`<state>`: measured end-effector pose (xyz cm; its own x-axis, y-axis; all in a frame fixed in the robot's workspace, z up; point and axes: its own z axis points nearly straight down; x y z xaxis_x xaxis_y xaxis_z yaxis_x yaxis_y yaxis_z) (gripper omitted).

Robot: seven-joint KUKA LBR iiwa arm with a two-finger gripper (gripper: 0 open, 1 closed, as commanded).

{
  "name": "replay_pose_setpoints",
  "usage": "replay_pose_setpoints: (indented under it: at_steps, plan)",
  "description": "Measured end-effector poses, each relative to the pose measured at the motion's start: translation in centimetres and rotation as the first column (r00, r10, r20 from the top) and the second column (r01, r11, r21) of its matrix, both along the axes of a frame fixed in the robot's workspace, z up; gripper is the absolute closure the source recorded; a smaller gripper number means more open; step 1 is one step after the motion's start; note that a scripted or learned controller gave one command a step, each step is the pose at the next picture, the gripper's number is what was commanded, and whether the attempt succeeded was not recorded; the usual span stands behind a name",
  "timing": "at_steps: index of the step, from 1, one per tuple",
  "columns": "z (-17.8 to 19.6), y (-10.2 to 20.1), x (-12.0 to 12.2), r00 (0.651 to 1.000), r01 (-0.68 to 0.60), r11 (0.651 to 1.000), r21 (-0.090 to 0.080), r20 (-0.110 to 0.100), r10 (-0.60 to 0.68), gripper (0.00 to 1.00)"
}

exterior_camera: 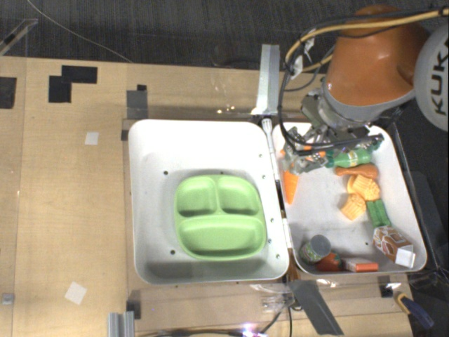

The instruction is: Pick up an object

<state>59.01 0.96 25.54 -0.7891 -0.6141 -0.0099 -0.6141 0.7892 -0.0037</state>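
Objects for picking lie scattered in the right bin [405, 188]: an orange carrot-shaped piece [290, 186] close against the left wall, two waffle-like orange pieces [364, 186] and [353, 207] near the middle, a green block [377, 212] just beside them, and a green bottle-like thing [352, 159] lying at the far end. At the near end sit a grey-capped jar [316, 249] on its side, a small red flat box [360, 265] and a brown carton [393, 245] in the right corner.

The arm [372, 58] reaches in from the right, its orange band over the far end of this bin. The gripper [306, 158] hangs low over the far left corner, near the carrot piece and the green bottle — whether it is spread or clamped on anything I cannot tell, since cables and the wrist crowd the spot.

The left bin [147, 153] holds a green divided plate [221, 215] — three compartments, lying flat near the middle.
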Motion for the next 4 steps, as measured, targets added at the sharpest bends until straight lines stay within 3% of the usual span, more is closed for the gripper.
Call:
replay_pose_setpoints:
  at_steps: [1,2,3,4]
  plan:
    - [2.0,-3.5,5.5,0.994,-0.106,0.994,-0.004,0.003,0.106,1.00]
    - [0.7,3.8,0.6,1.000,-0.006,1.000,0.002,-0.001,0.006,1.00]
    - [-3.7,2.2,8.0,0.914,-0.406,0.914,-0.003,0.000,0.406,1.00]
    - [2.7,-1.4,8.1,0.969,-0.248,0.969,-0.004,0.006,0.248,1.00]
